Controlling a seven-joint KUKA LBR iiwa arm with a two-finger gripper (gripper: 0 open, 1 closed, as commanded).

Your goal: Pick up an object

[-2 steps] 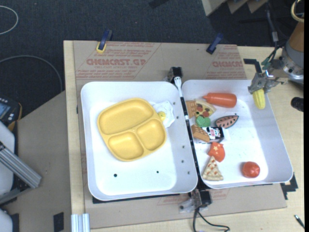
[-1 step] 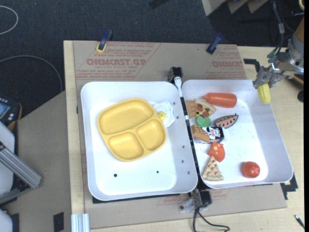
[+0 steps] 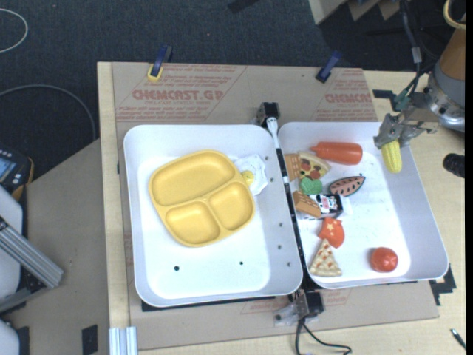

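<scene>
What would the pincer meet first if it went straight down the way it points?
Probably the yellow corn cob, which sits right under the pincer near the right bin's far edge; depth is unclear.

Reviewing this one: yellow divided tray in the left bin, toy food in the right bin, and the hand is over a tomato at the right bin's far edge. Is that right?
Not quite. In the camera view the hand is over a corn cob, not a tomato; the tomato lies near the right bin's front edge. The tray and toy food are as stated.
</scene>
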